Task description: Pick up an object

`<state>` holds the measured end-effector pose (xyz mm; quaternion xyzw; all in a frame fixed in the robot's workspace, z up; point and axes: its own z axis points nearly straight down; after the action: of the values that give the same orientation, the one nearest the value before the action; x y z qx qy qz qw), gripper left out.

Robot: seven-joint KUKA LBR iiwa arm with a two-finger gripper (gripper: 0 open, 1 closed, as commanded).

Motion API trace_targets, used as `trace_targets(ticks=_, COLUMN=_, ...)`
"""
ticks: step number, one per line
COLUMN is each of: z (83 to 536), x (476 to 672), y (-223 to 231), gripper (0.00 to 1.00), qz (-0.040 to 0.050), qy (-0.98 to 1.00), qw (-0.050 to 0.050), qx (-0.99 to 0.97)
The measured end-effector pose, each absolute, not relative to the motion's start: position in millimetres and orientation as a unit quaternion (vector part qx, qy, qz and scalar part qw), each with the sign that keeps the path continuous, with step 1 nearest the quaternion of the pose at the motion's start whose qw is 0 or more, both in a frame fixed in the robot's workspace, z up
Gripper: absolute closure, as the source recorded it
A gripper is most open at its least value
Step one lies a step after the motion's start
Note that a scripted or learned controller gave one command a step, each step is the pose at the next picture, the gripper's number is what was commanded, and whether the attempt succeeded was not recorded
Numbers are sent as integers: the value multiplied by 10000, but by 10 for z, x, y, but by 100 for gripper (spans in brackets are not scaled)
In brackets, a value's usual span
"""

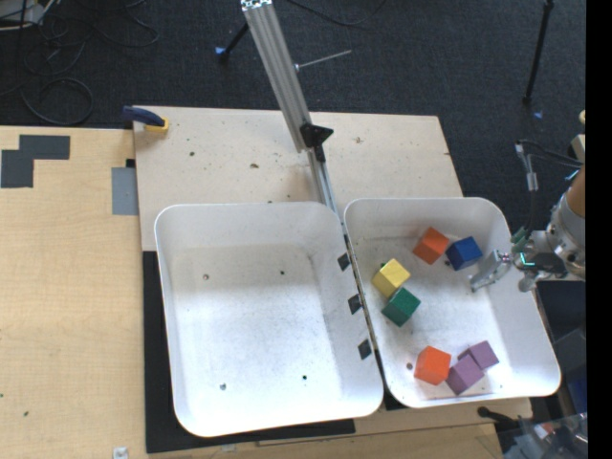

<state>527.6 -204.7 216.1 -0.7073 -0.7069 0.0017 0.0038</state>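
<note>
Seven blocks lie in your right bin (497, 220): two orange (431, 246), two purple (466, 372), one blue (464, 251), one yellow (390, 277), one green (401, 306). Your hand (488, 273) hangs beside the blue, likely lining up a grasp; whether it's open, I cannot tell.

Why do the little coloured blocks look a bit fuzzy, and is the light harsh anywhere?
In the camera view the picture is low in detail, so the blocks, like the yellow block, have soft edges; light is even and diffuse, with faint shadows; the left bin shows no glare; the gripper is slightly blurred.
</note>
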Motion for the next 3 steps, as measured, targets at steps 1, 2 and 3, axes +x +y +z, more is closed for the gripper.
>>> trace_targets(ticks=1, z=2184, x=5284, y=-2052, gripper=0, qz=5, qy=-7068, qw=16, qx=-7074)
trace_targets(ticks=2, z=1542, x=5269, y=-2072, gripper=0, qz=21, qy=-7069, qw=45, qx=-7073)
trace_targets(ticks=3, z=1005, x=5313, y=-1988, gripper=0, qz=17, qy=-7071, qw=43, qx=-7071)
